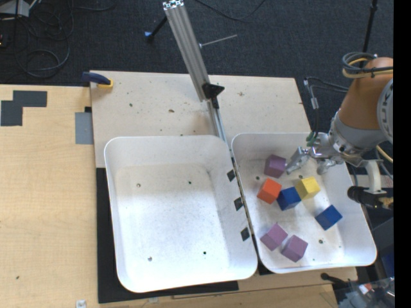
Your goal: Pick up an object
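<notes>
Camera view: pincer hung over the upper part of the right bin, fingers spread, nothing between them. Purple cube lay just left of the fingertips, apart from them. Orange cube touched a blue cube; yellow cube beside it. Second blue cube lay apart. Two purple cubes sat near the front wall

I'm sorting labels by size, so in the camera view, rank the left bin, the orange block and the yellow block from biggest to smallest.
1. The left bin, by far the largest.
2. The orange block.
3. The yellow block, slightly smaller-looking than the orange one; the gap is small, so treat those two as nearly alike.
</notes>
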Controlling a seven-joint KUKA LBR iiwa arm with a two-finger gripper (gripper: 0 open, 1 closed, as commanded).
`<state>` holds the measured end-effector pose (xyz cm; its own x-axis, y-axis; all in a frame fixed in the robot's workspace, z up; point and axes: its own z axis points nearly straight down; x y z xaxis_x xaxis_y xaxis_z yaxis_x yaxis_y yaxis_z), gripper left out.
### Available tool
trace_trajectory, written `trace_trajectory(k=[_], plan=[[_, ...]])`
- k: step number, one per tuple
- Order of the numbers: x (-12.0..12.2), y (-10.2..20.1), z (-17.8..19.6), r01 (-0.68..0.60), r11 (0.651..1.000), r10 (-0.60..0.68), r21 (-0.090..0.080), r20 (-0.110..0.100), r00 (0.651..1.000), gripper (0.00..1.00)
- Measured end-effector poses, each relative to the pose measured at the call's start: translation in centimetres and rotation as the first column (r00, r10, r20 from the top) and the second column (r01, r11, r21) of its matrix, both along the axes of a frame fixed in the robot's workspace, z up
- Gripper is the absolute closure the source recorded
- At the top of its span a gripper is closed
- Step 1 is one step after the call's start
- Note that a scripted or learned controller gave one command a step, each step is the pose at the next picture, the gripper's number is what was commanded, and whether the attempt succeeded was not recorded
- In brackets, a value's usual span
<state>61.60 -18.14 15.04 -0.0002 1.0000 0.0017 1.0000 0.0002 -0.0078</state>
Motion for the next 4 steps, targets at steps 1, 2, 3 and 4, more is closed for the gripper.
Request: trace_trajectory(k=[1,2,3,4], plan=[[-0.1,0.1,-5.4,0.002,1.000,-0.002,-0.001,0.001,1.000,0.00],[0.0,0.0,-4.1,0.007,1.000,-0.007,-0.001,0.004,1.000,1.00],[-0.9,0.2,1.5,0.007,1.000,-0.007,-0.002,0.011,1.000,1.00],[-0.7,0.2,7.9,-0.002,1.000,0.002,-0.003,0.013,1.000,1.00]])
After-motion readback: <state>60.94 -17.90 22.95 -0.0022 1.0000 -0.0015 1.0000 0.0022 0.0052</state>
